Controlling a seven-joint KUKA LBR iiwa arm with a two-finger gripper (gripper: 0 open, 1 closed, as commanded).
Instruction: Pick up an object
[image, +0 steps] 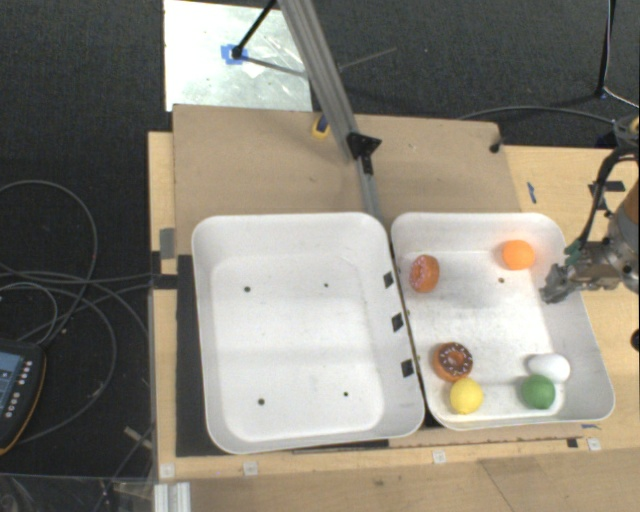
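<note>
The right bin (580, 330) holds several small items. An orange ball (517, 254) lies near its far right corner, and a glazed orange-brown pastry (424, 272) lies at its far left. A chocolate donut (454, 360) sits low on the left, with a yellow ball (466, 396) just in front of it. A white ball (548, 368) and a green ball (538, 391) rest together in the near right corner. My gripper (556, 284) hovers over the bin's right rim, right of the orange ball, with nothing seen between its fingers.
The left bin (215, 300) stands beside the right one, with black clips along the shared edge. A grey pole (335, 95) slants across the brown board behind the bins. Cables and a pendant lie on the dark floor at left.
</note>
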